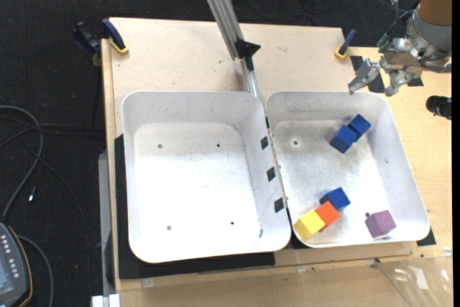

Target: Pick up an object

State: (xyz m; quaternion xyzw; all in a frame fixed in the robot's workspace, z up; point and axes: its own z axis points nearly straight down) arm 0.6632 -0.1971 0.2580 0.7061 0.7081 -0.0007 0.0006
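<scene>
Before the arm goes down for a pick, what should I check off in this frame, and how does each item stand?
1. Targets present: ok. The right bin holds a blue block, a smaller blue block, an orange block, a yellow block and a purple block.
2. Gripper free of load: ok, nothing between its fingers.
3. Gripper over a target: not ok; it sits above the bin's far right corner, off every block.
4. Isolated target available: ok; the purple block stands alone.
5. Cluster risk: not ok; yellow, orange and smaller blue block are touching.
</scene>
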